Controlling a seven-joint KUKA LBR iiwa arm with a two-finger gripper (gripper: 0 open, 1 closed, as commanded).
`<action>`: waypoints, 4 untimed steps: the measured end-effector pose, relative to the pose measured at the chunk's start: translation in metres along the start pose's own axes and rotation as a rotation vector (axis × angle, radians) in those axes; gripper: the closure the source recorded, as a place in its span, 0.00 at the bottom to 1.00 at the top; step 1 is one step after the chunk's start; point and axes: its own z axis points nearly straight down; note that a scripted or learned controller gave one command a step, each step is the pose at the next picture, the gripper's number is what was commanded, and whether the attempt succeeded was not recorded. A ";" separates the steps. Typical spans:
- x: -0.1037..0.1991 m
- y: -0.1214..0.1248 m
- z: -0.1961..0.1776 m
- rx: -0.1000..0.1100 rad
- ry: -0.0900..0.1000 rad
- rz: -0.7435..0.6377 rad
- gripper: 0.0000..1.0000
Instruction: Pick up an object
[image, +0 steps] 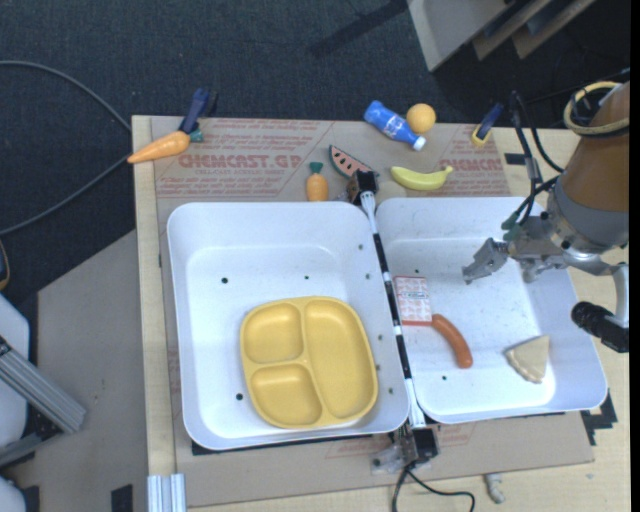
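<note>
- The gripper (487, 262) is seen over the upper part of the right bin (440, 215), at about one o'clock from the sausage (452, 340); nothing is seen between its fingers, and whether they are spread or closed cannot be told from this slant.
- Three candidate objects are found in the right bin: the sausage lying diagonally near the bin's middle, a small printed card (411, 299) touching its upper end at about eleven o'clock, and a wedge of bread (530, 358) at about three o'clock from the sausage, towards the bin's lower right corner.
- The sausage is judged the likeliest target, since it lies nearest beneath the gripper and apart from the walls, so room is left on both sides for the fingers.
- The left bin (200, 240) is occupied by a yellow divided plate (308, 360), presumably kept as a drop place.
- Spare toys are laid out of reach at twelve o'clock behind the bins: a banana (421, 178), a bottle (391, 124), a carrot (160, 149).
- The pick is judged not yet begun.
</note>
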 end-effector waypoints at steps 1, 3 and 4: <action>0.009 -0.032 0.073 0.002 0.001 0.001 0.00; 0.027 -0.045 0.119 0.000 0.000 0.002 1.00; 0.081 -0.035 0.028 0.000 0.001 -0.001 1.00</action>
